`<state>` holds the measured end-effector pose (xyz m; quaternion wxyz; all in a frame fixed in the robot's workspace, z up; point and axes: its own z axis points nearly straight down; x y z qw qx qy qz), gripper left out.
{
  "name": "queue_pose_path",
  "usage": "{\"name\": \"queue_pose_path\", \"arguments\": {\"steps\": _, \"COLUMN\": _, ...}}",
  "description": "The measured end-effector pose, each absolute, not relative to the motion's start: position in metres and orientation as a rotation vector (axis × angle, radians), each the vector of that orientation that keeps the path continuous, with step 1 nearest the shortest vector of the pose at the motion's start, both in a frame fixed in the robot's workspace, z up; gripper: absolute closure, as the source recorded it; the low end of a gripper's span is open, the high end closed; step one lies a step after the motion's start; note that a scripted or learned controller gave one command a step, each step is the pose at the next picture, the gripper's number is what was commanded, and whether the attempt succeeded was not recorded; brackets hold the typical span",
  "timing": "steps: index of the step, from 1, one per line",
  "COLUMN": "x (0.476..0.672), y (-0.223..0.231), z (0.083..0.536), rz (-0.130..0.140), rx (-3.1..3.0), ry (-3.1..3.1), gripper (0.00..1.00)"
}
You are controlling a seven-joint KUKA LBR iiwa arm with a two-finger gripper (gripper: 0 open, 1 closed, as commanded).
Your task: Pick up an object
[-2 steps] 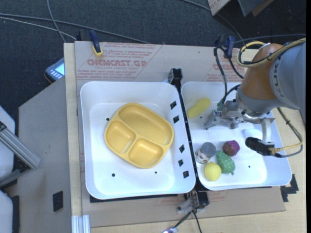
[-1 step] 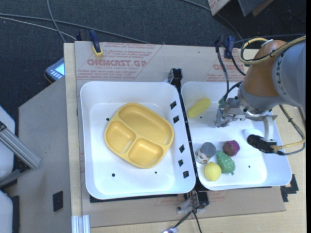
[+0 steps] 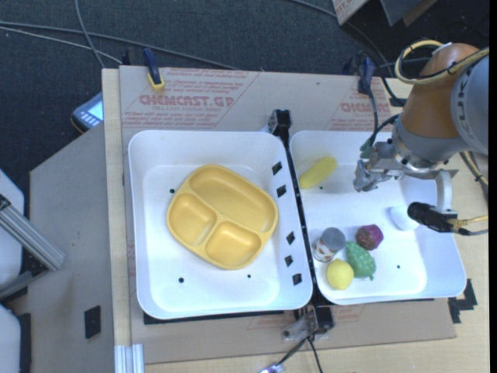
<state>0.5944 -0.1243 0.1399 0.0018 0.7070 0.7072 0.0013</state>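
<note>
In the camera view, the pincer (image 3: 365, 179) is hovering at the right bin's (image 3: 443, 286) twelve o'clock, just right of a yellow banana-like toy (image 3: 318, 172); whether it is released or clenched, I cannot tell. Nothing is looking lifted yet, so picking is remaining.

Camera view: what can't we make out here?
- Gripper: small and seen from above, so finger state unreadable; nothing visibly held.
- Grey can: label too small to read.
- Purple item and green item: too blurred to identify.
- White object in the right bin: blends with the floor, outline unclear.
- Arm: cut off by the right edge.
</note>
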Motion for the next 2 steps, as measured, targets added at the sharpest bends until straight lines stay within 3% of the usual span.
{"name": "queue_pose_path", "arguments": {"steps": 1, "x": 0.603, "y": -0.116, "z": 0.196, "rz": 0.006, "rx": 2.216, "ry": 2.221, "gripper": 1.00}}
{"name": "queue_pose_path", "arguments": {"steps": 2, "x": 0.604, "y": -0.116, "z": 0.210, "rz": 0.003, "rx": 2.218, "ry": 2.222, "gripper": 1.00}}
